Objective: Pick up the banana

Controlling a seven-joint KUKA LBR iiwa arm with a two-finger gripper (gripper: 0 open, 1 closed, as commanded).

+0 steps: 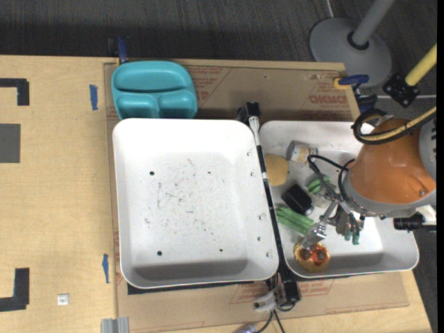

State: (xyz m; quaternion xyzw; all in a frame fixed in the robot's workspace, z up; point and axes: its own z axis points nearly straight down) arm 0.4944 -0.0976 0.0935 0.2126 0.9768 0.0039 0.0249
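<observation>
Reaching from the table's right edge, the end effector point(333, 220) hangs over the cluttered right bin point(395, 261); its grip state is unclear. A yellowish shape, perhaps the banana point(275, 169), lies against that bin's left wall.

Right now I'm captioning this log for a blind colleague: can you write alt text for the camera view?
A grey arm with an orange band reaches from the right into the right white bin, its gripper low among small cluttered objects. The left white bin sits alongside it, with a teal tray behind.
</observation>
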